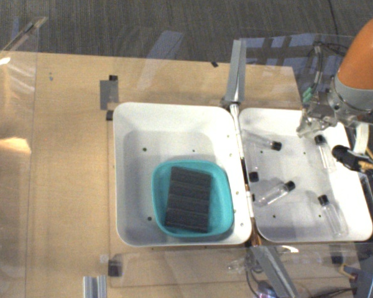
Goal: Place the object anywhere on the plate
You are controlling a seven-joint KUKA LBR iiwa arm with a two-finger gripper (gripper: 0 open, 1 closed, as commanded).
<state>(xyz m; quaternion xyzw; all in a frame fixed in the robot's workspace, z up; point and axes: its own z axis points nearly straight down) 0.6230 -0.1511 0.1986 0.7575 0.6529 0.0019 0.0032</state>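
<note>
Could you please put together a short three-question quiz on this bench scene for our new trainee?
1. True or false: the teal plate sits in the left bin.
2. Which bin is the end effector over? A) the left bin B) the right bin C) neither, it is over the bare bench
3. What already lies on the teal plate?

Key:
1. True.
2. B, over the far part of the right bin, near a clear vial with a black cap.
3. A dark ribbed block, lying flat along the plate's middle.
</note>
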